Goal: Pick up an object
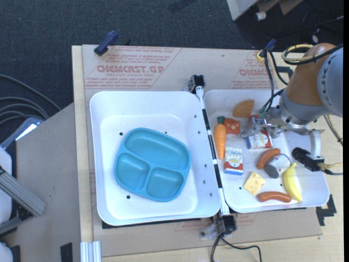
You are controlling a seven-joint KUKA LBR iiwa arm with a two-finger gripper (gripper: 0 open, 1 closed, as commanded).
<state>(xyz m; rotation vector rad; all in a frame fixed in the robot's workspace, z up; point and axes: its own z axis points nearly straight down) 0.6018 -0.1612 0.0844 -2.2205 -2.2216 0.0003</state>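
Observation:
The right bin (322, 192) holds several toy foods: an orange carrot (219, 140), a brown bread roll (244, 108), a red box (232, 126), a small carton (234, 161), a cheese wedge (253, 183), two sausages (268, 158) (274, 197) and a banana (293, 182). My gripper (261, 126) is low in the upper middle of this bin, directly over a red, white and blue packet (258, 141), which it partly covers. The grey arm (311, 91) comes in from the right.
The left bin (103, 146) holds a blue divided plate (152, 164). A black divider with clamps (210, 146) runs between the two bins. The bins rest on a cardboard sheet (131, 64). A dark grey object (271, 171) lies beside the banana.

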